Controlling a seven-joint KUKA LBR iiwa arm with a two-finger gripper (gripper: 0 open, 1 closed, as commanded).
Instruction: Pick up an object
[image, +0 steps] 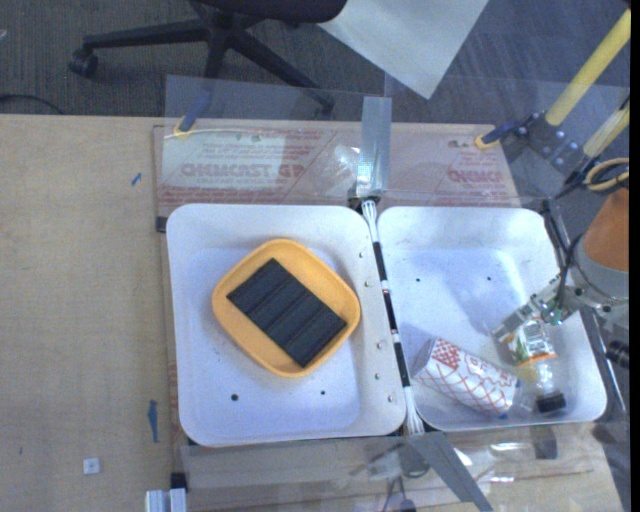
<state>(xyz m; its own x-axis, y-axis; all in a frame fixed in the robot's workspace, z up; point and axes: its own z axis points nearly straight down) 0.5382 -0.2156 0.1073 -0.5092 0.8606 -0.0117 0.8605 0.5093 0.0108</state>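
Note:
In the right bin (470, 250) my gripper (528, 325) hangs low near the right wall, at the end of the grey arm with the orange band (612, 235). Directly under and in front of it lies a small clear bottle (538, 362) with a green and orange label and a black cap (551, 403). The gripper's tip overlaps the bottle's upper end, and I cannot make out whether it touches it. A red-and-white patterned paper carton (468, 375) lies to the left of the bottle, along the bin's front edge.
The left bin (200, 330) holds a yellow dish (240, 340) with a black ridged insert (287, 311). A ridge (385, 300) divides the two bins. Yellow bars (592, 65) and cables stand at the back right.

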